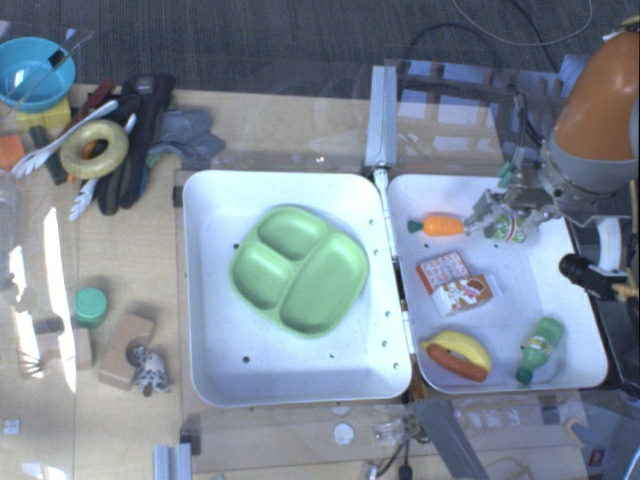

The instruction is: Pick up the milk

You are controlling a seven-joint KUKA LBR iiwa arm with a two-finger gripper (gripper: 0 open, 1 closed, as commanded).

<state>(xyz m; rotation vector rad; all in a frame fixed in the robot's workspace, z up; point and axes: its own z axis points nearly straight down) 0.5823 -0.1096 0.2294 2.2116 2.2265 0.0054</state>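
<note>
Right bin (590, 363) centre: milk (455, 282), red-white printed carton, lying flat; tool (506, 211) opening cannot tell.

Two white bins sit side by side on the desk (120, 268). The left bin (210, 368) contains a green divided plate (298, 270) at its centre. In the right bin (590, 368), the milk carton (455, 282) lies near the centre. A carrot (440, 226) lies at its 11 o'clock, a banana (458, 352) at its 6 o'clock, and a green bottle (540, 346) at its 4 o'clock. The arm (600, 108) enters at 2 o'clock; its jaws (505, 218) sit just beside the carrot, over a small red-and-white object too indistinct to identify.
</note>
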